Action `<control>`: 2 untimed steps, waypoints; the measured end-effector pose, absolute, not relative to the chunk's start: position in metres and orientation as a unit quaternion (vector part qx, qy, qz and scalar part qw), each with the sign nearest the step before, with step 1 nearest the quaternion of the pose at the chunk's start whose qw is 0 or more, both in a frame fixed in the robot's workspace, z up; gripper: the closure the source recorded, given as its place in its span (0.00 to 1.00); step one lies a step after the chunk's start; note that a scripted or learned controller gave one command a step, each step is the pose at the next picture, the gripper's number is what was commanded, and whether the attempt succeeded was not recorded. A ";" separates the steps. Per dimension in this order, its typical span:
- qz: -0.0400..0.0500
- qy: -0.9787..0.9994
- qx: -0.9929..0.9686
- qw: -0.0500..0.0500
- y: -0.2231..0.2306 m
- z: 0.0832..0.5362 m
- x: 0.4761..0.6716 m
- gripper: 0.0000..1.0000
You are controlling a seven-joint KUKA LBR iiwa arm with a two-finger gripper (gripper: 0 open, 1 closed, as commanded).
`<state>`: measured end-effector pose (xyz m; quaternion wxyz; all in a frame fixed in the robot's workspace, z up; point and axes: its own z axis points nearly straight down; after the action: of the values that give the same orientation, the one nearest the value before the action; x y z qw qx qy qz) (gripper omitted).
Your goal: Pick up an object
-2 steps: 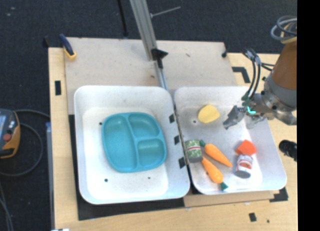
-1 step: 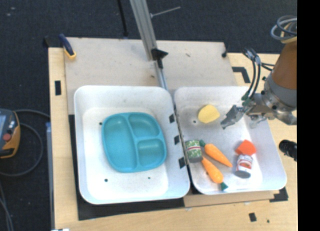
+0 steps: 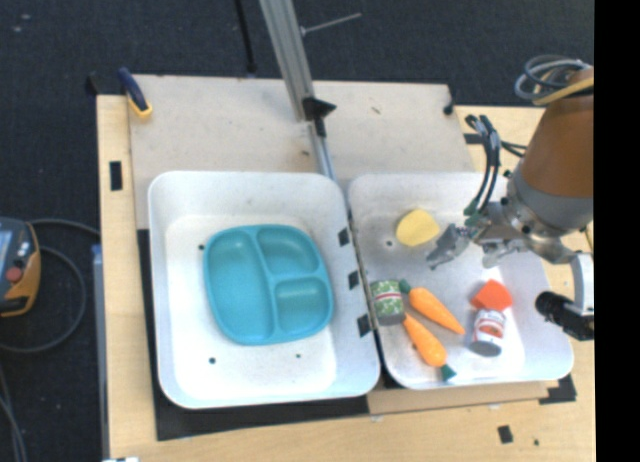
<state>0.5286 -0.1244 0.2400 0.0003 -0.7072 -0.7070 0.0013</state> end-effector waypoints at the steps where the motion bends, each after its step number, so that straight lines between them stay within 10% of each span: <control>1: 0.002 -0.707 -0.708 0.001 -0.129 0.190 0.519 0.00; 2: 0.002 -0.707 -0.707 0.001 -0.125 0.128 0.516 0.00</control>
<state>0.5162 -0.1247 0.1284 0.0013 -0.7073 -0.7069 0.0018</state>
